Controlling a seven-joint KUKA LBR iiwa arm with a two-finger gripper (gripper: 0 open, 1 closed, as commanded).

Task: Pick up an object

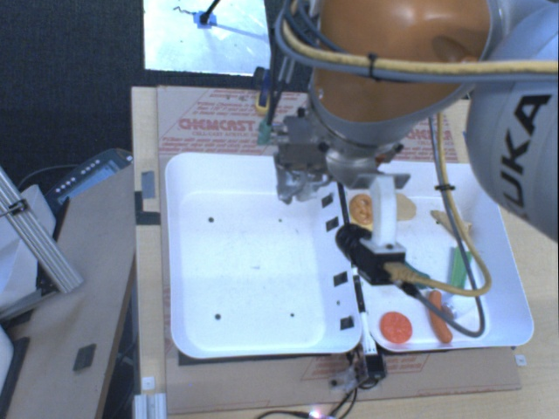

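Bench with two white bins; the gripper (295, 186) hangs over the left bin's (196, 321) back edge.
Whether it is open or holding anything, I cannot tell; the red disc (396, 326), orange carrot (439, 316) and green stick (458, 267) lie in the right bin (515, 317), so a descent here would likely grasp nothing.

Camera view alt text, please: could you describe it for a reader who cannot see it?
A grey and orange robot arm hangs low over two shallow white bins, its gripper above the back edge of the left bin. The right bin holds small objects, among them a red disc and an orange carrot-like piece.
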